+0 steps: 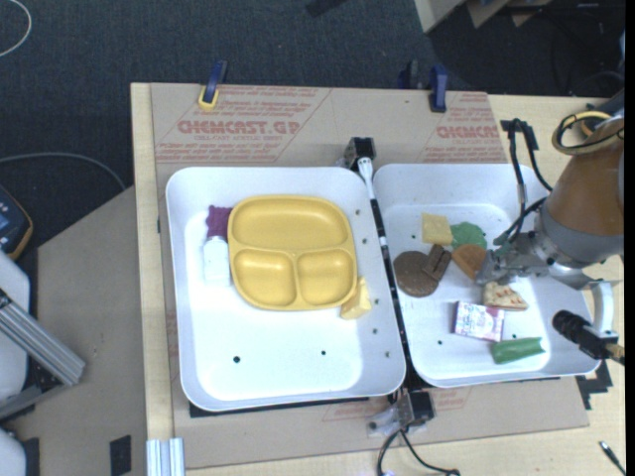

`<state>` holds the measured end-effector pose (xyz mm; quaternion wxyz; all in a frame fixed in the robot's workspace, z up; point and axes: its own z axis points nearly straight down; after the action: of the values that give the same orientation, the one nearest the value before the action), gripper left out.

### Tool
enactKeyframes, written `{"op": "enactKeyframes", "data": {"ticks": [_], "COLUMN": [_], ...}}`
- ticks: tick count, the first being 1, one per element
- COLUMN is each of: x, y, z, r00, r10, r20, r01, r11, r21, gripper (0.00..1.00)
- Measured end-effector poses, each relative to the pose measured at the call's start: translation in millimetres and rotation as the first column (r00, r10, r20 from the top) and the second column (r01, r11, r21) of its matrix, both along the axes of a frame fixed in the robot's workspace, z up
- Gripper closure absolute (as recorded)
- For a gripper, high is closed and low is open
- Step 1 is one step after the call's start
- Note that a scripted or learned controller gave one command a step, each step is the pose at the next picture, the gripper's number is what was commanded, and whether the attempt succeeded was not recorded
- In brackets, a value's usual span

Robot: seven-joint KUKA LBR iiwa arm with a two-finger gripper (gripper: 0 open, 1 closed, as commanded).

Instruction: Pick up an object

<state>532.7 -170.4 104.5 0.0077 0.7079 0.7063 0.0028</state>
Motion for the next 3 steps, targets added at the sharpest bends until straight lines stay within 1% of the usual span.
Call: {"op": "enactKeyframes", "data": {"ticks": [1, 2, 3], "x": [-0.6, -3.4, -2.5], "y": [10.0, 0.5, 0.4], "z": [55.2, 112.5, 121.0], "r00": [1.0, 1.0, 1.0], "r10": [0.005, 0.003, 0.004], "r20": [-0.008, -0.008, -0.011], "r01": [-0.005, -0.003, -0.004], "r11": [1.0, 1.0, 1.0], "r21": [0.005, 0.004, 0.005], "gripper": [1.0, 1.0, 1.0]}}
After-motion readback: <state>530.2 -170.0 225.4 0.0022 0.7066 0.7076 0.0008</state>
